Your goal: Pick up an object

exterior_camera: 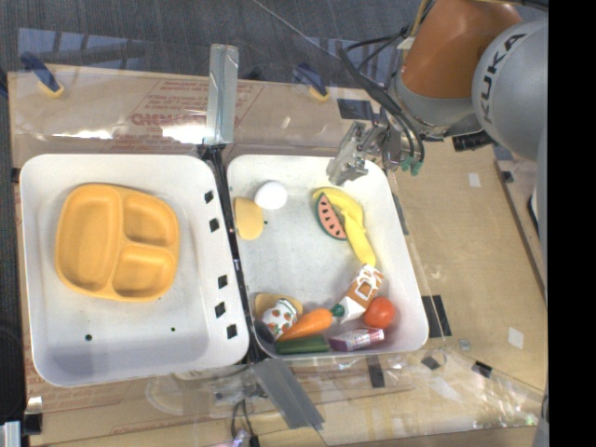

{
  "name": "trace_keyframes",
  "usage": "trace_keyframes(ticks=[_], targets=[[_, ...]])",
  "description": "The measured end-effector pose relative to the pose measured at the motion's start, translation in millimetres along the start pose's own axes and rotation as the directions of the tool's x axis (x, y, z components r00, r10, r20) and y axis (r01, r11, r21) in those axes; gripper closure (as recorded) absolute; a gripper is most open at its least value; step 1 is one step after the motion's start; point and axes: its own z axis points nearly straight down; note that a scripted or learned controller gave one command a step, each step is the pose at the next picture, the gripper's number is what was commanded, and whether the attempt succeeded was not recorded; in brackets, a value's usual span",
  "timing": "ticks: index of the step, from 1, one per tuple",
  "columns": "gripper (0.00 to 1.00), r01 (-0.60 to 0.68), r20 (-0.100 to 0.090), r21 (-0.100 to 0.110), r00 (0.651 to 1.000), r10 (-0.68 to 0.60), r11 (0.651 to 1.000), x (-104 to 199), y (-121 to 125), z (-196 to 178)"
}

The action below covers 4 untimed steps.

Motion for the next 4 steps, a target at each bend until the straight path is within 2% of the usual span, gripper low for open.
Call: trace_keyframes(ticks=[1, 2, 3, 4], targets=[[1.00, 0.326, -0.010, -0.003, 0.945, -0.326, 0.945, -9.3, -34.4, -54.4], [1.00, 0.545, -0.009, -0.006, 0.838, -0.545, 0.838, -23.4, -39.0, -75.3], [1.00, 0.592, -0.013, -0.012, 0.805, -0.593, 0.806, 5.3, -8.7, -45.5], [1.00, 0.581, -0.014, -0.011, 0.813, -0.581, 0.814, -0.7, 51.4, -34.7]])
